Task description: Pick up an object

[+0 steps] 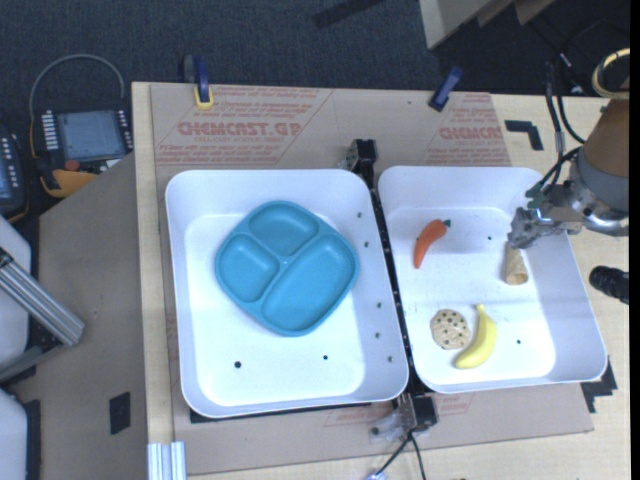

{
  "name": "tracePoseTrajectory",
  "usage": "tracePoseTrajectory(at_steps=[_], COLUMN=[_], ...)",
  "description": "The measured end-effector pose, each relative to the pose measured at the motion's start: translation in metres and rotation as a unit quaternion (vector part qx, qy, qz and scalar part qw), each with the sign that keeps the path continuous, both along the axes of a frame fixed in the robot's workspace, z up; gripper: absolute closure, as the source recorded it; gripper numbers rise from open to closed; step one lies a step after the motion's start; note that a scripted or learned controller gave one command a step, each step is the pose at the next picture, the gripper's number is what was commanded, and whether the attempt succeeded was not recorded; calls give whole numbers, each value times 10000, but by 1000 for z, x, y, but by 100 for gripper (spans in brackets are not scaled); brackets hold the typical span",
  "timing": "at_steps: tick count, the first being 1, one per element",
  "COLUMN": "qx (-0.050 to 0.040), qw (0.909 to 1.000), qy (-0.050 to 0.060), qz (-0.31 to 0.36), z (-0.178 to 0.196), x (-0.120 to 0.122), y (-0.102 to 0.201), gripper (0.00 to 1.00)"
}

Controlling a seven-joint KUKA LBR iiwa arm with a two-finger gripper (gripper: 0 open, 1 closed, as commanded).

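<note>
The right bin (pixel 560 363) holds an orange carrot (pixel 429 241), a cookie (pixel 450 328), a banana (pixel 479 338) and a tan piece (pixel 515 265). The gripper (pixel 524 230) hangs just above the tan piece. Left of that bin, another bin (pixel 200 368) carries a blue divided plate (pixel 287 266).

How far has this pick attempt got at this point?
Done: the gripper has reached into the right bin and sits just above the tan piece. In hand: nothing visibly held; that piece appears to rest on the bin floor. Left: grasp and lift. The carrot, cookie and banana lie untouched.
</note>
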State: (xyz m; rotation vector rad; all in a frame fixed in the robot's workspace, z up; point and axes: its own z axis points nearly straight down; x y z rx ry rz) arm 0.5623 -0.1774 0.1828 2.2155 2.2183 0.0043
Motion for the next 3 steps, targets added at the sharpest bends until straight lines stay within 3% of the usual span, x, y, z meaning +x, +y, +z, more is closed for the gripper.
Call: tracePoseTrajectory(at_steps=[1, 3], qx=[1, 24], qw=[10000, 10000], qy=[8, 17], qz=[-1, 28], z=[19, 30], x=[1, 6], y=[0, 117], gripper=[100, 100])
